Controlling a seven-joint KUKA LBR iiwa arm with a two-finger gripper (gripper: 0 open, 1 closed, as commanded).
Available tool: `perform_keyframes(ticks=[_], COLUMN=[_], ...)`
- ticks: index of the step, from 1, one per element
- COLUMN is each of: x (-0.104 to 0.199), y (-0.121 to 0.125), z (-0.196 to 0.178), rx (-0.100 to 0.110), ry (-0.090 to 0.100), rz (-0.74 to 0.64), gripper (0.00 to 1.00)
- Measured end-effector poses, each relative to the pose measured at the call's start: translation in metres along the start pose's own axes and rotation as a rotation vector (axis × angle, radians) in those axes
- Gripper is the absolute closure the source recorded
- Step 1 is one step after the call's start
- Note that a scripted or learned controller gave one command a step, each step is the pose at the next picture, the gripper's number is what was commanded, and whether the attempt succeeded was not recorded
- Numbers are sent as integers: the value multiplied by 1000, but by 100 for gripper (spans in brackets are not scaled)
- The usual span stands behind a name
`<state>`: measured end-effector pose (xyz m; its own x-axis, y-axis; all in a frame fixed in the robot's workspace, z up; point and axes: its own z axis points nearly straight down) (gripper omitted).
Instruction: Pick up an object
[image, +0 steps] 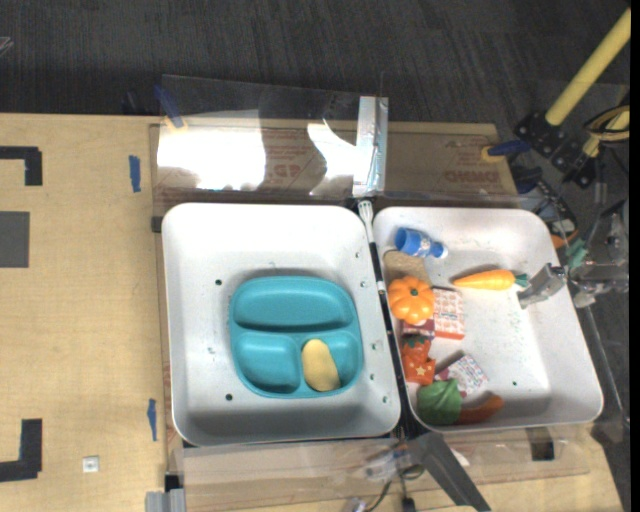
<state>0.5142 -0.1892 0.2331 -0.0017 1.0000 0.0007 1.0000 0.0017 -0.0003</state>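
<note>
Currently the gripper (543, 283) sits at the right-hand rim of the right bin (560, 385), with the arm entering from the right of the view. The claw end is small and partly blurred; whether it is open or closed cannot be determined, and no object is seen in its grasp.

All positions below are given relative to the right bin.

- Toy carrot (486, 280): lies on the bin floor in the upper middle, lengthwise across the bin, with its pointed end toward the claw. It is the nearest object to the claw, just beside it on the claw's left; contact cannot be confirmed.
- Blue bottle (417, 243): near the upper-left corner, lying on its side.
- Toy pumpkin (411, 299): against the left wall, below the bottle and well apart from the claw.
- Printed card packet (449, 312): just right of the pumpkin.
- Red toy (417, 362): at the left wall, below the pumpkin.
- Small wrapped packet (467, 373): right of the red toy.
- Green leafy toy (439, 400): at the lower-left corner.

Additional item: the left bin (200, 300) adjoins the right bin's left wall. It holds a teal divided tray (290, 305), and a yellow oval toy (320, 365) rests in the tray's lower-right compartment.
</note>
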Motion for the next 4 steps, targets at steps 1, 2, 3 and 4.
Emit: perform_keyframes(ticks=[1,2,3,4], x=[35,63,74,142], y=[34,96,145,154], z=[37,118,131,46], rx=[1,4,47,-3], ry=[0,-1,-14,1], rz=[415,603,630,892], gripper=[0,0,0,0])
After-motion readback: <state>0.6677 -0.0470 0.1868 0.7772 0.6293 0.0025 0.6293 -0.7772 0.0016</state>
